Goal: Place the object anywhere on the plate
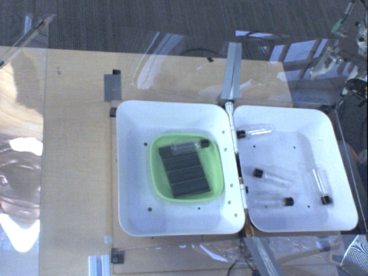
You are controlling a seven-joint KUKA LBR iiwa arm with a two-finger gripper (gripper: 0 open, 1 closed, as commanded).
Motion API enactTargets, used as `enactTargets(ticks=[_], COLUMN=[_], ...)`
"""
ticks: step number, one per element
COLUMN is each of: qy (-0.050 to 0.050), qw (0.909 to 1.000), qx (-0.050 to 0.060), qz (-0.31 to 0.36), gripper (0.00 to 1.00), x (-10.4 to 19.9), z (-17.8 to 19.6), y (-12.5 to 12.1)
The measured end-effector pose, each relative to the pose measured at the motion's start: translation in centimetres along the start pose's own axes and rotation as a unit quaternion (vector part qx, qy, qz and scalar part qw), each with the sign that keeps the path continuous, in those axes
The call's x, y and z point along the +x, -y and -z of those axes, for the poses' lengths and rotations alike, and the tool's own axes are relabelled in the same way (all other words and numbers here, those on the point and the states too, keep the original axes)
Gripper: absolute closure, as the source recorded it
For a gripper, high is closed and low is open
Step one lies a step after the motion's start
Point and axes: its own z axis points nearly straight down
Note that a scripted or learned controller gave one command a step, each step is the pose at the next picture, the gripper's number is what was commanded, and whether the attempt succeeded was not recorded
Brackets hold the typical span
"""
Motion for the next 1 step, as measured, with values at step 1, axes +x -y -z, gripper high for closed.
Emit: enactTargets(ticks=[1], qy=[0.000], qw=[0.9998], qx=[0.000], qz=[-0.020], gripper=[0.00], x=[-0.11], z=[0.05], y=[-0.11])
